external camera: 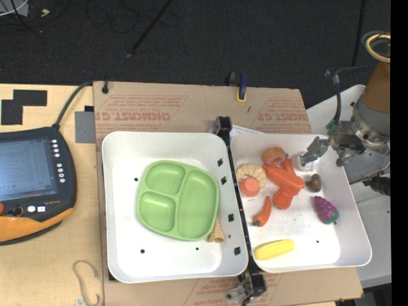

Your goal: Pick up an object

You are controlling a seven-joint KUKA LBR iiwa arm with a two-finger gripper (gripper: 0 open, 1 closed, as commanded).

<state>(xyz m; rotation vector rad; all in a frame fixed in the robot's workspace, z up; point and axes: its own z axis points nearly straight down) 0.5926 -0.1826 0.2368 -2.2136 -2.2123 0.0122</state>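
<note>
Cardboard-covered bench [159, 107] is carrying two shallow white plastic bins [121, 247] [357, 247] side by side, grey-orange handheld control pendant [32, 180] lying at left.

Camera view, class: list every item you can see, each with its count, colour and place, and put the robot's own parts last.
Bins: two, white, side by side on the bench.
Divided plate: one, green, left bin.
Cone: one, tan, beside the plate.
Corn: one, yellow, right bin, near edge.
Grapes: one bunch, purple, right bin.
Chilli: one, orange-red, right bin.
Toy food pile: several, orange, right bin.
Handheld screen: one, grey and orange, left of the bins.
Arm: one, grey with orange band, right.
Claw: one, grey, over the right bin.
</note>
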